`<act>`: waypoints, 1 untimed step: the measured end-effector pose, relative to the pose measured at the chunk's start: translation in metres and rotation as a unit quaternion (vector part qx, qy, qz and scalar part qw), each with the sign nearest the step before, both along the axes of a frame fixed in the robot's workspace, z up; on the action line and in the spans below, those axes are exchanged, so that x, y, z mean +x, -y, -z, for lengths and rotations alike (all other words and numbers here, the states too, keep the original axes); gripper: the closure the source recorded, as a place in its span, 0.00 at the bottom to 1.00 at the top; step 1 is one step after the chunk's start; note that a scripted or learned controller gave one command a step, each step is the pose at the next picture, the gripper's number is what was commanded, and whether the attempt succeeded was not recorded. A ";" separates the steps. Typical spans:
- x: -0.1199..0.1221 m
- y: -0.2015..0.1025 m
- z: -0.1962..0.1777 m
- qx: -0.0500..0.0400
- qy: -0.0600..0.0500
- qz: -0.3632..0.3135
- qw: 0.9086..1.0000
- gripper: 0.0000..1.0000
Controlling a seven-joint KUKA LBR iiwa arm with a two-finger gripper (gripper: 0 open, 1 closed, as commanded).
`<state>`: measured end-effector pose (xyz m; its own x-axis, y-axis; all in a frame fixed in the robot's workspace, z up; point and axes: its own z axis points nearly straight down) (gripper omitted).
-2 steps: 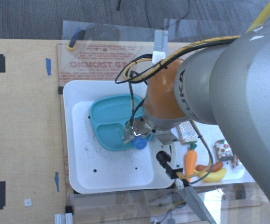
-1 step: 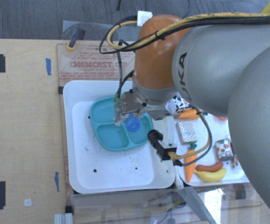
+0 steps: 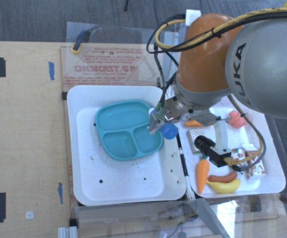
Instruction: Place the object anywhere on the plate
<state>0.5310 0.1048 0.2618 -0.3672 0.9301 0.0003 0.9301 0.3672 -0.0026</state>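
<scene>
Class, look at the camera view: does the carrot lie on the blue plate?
No, the carrot lies in the right bin beside the banana, while the blue plate sits in the left bin.

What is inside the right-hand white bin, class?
The right bin holds a carrot, a banana, a red sausage-like piece, a black item, a pink item and small printed packets. The arm covers the bin's far end.
</scene>
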 end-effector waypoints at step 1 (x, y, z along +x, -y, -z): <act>0.018 0.048 0.023 0.000 0.000 0.014 1.000 1.00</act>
